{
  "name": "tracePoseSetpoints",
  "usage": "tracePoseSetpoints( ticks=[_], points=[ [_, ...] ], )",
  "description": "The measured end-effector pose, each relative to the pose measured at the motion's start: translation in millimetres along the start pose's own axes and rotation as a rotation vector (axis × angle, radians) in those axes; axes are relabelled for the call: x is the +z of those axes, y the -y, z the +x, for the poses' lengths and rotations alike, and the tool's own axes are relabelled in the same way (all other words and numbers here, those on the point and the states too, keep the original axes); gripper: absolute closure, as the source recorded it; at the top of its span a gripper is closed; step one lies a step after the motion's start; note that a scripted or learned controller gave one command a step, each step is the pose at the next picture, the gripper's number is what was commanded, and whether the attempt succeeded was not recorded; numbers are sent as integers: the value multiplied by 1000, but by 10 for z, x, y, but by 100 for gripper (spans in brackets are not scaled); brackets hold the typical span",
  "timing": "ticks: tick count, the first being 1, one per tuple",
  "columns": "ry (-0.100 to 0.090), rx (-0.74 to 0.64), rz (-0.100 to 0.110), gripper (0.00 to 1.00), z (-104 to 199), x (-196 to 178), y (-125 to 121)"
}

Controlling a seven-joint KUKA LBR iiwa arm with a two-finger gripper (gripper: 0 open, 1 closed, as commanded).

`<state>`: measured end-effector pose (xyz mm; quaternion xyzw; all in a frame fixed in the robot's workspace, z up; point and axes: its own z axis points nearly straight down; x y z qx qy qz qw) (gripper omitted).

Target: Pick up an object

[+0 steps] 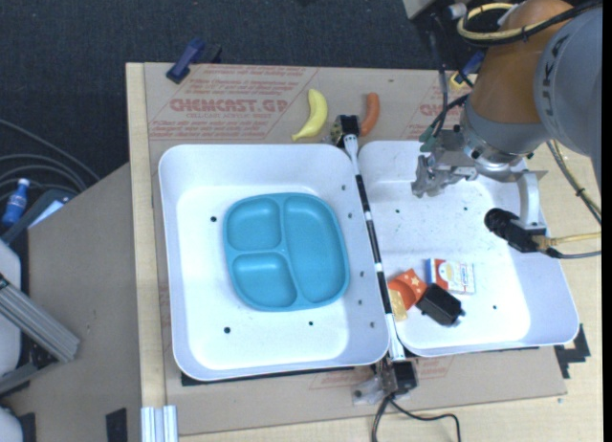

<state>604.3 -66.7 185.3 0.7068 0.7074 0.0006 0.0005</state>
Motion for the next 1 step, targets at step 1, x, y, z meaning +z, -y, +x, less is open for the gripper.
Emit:
tracePoseSetpoints(
  ticks=[1],
  points=[
    [0, 0, 2, 0, -3, 6, 5]
  ],
)
